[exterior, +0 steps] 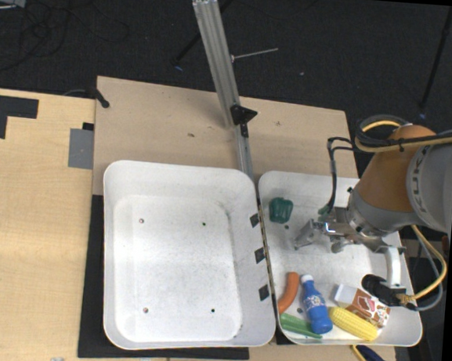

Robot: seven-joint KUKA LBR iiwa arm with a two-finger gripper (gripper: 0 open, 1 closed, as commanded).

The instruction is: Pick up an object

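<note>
The right bin (288, 187) holds several small objects. A green pepper-like piece (279, 210) lies near its upper left. Along the front lie an orange carrot (289, 291), a blue bottle with a white cap (314, 304), a green stick (300, 326), a yellow corn cob (354, 323) and a red-brown packet (370, 307) beside a small white block (344, 293). My gripper (313, 233) hangs over the middle of the right bin, right of the green piece and above the bottle. Nothing shows between its fingers.
The left bin (121, 206) is a wide white tray with a few dark dots. A slanted aluminium bar (220, 65) rises from behind the bins. The grey arm with its orange band (396, 171) covers the right bin's far right. Black clips (259, 253) mark the seam between the bins.
</note>
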